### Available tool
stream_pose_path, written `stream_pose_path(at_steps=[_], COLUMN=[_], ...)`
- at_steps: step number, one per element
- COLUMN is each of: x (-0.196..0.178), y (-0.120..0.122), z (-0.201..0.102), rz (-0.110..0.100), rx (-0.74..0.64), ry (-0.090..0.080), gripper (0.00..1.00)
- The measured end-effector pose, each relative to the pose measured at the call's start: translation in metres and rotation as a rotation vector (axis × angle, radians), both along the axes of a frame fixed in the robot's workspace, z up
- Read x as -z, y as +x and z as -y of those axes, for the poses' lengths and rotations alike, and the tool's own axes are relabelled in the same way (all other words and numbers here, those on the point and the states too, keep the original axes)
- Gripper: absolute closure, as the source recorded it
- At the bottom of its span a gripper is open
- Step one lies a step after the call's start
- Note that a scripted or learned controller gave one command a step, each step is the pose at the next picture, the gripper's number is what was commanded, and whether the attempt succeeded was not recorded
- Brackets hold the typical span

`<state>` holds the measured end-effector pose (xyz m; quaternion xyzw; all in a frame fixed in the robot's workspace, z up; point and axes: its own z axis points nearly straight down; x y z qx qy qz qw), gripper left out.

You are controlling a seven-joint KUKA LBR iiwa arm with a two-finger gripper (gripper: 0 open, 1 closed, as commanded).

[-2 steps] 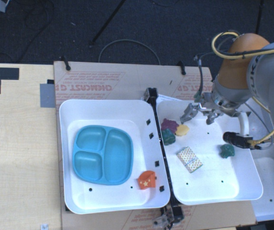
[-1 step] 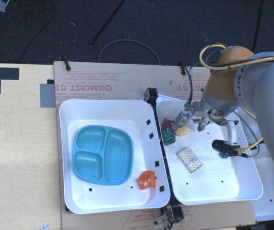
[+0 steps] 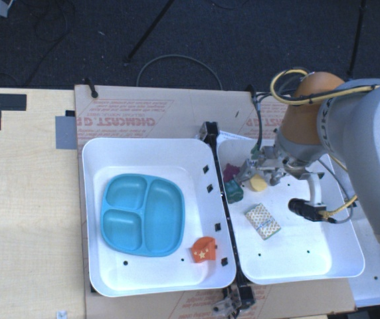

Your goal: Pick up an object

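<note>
Camera view: gripper [image 3: 262,171] low in right bin [image 3: 309,258], right of centre frame, close over yellow ball [image 3: 259,184]; grasp state impossible to tell. Purple piece [image 3: 231,173] and teal piece [image 3: 234,193] just left of ball. Patterned box [image 3: 263,220] below. Blue plate [image 3: 143,214] and orange block [image 3: 204,250] in left bin [image 3: 103,151].

A robotics lab, this: grey arm with orange band [image 3: 323,121] entering at right, two shallow white plastic bins [image 3: 94,178] mid-frame on a pale wooden bench [image 3: 24,211], black cables [image 3: 177,62] trailing across dark carpet up top.
</note>
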<state>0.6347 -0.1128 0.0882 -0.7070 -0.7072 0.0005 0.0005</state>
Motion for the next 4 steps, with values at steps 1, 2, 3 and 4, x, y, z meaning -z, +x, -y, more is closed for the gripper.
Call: stream_pose_path(at_steps=[1,2,3,4], x=[-0.011,-0.055,-0.098,-0.161], y=[0.0,-0.001,-0.004,-0.004], z=[0.001,-0.003,-0.001,-0.005], rz=[0.0,0.003,0.003,0.005], rx=[0.001,-0.001,0.0,-0.001], ry=[0.001,0.0,0.0,0.0], gripper=[1.0,1.0,1.0,1.0])
